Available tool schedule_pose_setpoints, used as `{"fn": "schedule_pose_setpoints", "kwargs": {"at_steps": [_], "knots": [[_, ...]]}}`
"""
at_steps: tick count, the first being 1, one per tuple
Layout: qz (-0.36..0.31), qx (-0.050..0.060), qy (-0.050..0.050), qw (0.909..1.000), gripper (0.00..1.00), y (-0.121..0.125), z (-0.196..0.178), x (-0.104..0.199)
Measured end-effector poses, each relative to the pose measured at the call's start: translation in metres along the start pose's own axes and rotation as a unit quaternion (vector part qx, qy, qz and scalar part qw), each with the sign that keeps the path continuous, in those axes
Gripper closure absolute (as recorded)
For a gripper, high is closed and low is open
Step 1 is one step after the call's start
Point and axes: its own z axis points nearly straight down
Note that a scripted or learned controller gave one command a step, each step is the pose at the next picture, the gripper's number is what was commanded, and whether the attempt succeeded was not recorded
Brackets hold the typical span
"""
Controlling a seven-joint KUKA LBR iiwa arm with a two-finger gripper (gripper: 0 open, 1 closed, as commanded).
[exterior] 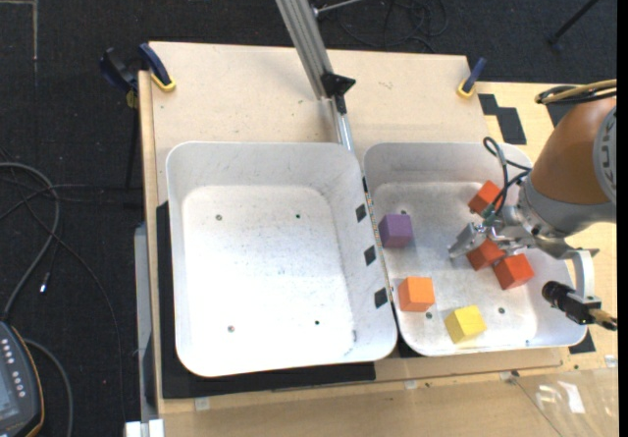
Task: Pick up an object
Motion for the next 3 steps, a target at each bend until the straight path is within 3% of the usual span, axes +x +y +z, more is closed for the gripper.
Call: {"fn": "schedule_pose_setpoints", "kwargs": {"at_steps": [1, 2, 3], "knots": [[0.0, -0.002, -0.001, 1.0, 1.0, 0.002, -0.01, -0.001], [-0.004, -0.005, -0.001, 1.0, 1.0, 0.013, -0.002, 0.061], [-0.005, -0.005, 0.0, 1.0, 1.0, 0.021, -0.104, 0.142]]}}
